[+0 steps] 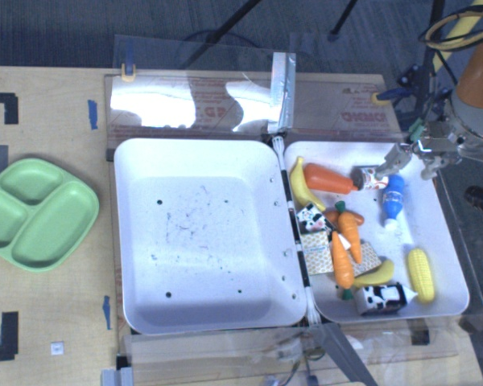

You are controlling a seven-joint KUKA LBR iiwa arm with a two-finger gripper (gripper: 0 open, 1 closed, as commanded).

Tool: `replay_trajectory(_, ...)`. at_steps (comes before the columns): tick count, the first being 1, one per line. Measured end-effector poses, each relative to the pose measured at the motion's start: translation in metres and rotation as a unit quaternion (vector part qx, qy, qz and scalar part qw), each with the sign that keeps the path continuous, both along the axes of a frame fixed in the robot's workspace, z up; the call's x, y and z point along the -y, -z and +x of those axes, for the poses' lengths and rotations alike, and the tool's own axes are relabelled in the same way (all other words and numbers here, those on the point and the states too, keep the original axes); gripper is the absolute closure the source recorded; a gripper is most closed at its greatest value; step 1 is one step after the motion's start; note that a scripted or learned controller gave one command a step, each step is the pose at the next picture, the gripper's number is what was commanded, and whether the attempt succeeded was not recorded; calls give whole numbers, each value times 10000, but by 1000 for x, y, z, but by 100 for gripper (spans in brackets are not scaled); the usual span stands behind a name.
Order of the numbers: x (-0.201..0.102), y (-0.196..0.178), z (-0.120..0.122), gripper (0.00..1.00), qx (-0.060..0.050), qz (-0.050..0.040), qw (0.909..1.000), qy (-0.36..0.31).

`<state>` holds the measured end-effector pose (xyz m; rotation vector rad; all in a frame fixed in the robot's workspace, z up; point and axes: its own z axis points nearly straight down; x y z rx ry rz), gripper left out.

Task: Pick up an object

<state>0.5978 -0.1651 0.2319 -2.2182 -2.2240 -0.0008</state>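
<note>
Lying upright, cap downward: blue bottle (394, 197)

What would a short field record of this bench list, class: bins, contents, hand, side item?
left bin: white, nothing in it
right bin: toy food pile
contents: banana, carrot, corn cob, blue bottle, toy cow
hand: over right bin's far edge, near the bottle
left of the bins: green divided plate
</note>
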Motion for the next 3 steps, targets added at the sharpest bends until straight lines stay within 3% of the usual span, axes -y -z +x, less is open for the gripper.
replay_trajectory(1, 58, 80, 8, 0, 18, -10, 10000, -84)
replay_trajectory(3, 57, 91, 9, 0, 182, -53, 9995, -257)
